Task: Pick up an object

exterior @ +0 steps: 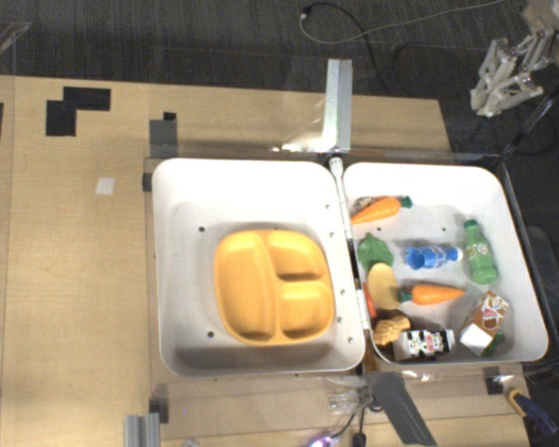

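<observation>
The gripper (505, 80) hangs beyond the right bin's (447, 177) far corner, well apart from the carrot (375, 209) and blue bottle (432, 257) inside. Whether it is open cannot be told.

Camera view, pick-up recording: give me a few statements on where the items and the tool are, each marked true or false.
1. The yellow divided tray lies in the left bin. True.
2. Two toy carrots lie in the right bin. True: one near its top left, one lower.
3. The green bottle lies in the left bin. False: it is in the right bin.
4. The tool is down among the toys. False: it is beyond the bins, top right.
</observation>
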Controlling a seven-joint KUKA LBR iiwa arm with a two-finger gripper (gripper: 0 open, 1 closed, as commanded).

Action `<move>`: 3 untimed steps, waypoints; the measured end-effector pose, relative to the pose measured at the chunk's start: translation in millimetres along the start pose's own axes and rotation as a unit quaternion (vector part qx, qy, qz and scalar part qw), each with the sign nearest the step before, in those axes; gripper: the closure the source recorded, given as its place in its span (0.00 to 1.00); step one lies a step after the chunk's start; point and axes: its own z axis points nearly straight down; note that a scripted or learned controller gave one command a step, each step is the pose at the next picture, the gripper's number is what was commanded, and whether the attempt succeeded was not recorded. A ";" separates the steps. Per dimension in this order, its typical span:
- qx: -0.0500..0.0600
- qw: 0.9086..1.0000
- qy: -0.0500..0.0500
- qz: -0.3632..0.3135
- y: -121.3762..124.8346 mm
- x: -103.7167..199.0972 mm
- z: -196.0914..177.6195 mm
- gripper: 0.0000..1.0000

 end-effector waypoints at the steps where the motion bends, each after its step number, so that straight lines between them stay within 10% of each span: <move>1: 0.000 0.995 0.000 -0.097 -39.8 7.4 -0.1 1.00; 2: -0.001 0.991 0.001 -0.133 -30.0 4.5 98.0 1.00; 3: 0.000 0.969 0.000 -0.246 -42.7 8.5 14.6 1.00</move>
